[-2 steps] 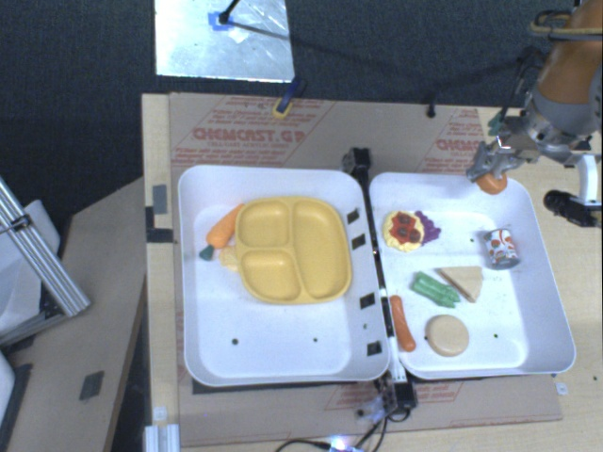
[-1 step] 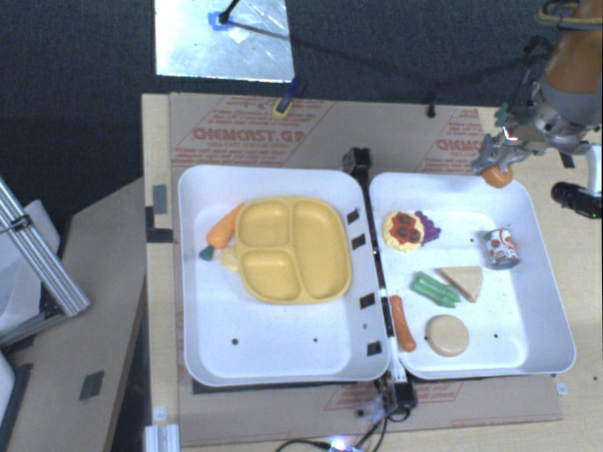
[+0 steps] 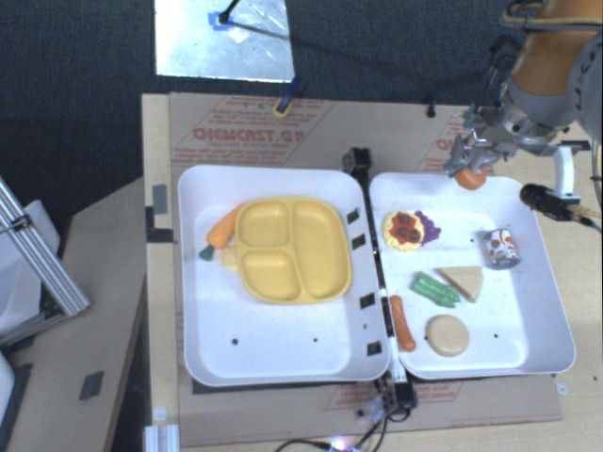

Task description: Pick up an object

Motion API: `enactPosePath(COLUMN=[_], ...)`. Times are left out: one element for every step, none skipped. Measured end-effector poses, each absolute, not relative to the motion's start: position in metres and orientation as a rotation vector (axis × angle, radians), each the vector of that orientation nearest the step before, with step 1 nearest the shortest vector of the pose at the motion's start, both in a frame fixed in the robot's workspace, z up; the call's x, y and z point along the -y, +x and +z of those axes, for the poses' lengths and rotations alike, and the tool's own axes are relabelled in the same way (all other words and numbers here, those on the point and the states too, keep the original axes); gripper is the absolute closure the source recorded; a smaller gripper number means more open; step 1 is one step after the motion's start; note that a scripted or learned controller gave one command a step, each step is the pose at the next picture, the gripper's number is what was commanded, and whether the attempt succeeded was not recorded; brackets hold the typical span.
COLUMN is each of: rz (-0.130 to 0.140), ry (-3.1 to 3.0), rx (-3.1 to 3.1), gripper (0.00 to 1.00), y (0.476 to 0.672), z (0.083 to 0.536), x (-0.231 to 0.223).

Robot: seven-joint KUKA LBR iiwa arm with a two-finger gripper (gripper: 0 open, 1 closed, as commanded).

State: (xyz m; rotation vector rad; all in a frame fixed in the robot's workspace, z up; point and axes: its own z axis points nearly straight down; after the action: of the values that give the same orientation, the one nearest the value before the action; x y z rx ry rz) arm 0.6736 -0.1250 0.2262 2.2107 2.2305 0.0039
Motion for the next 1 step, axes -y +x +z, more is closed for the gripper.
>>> enactPosePath(rz=[0.003], ry=[2.212], rx=[-2.230], gripper=[1.00], y=[0.6611], z=[0.2343], x=[0.0804])
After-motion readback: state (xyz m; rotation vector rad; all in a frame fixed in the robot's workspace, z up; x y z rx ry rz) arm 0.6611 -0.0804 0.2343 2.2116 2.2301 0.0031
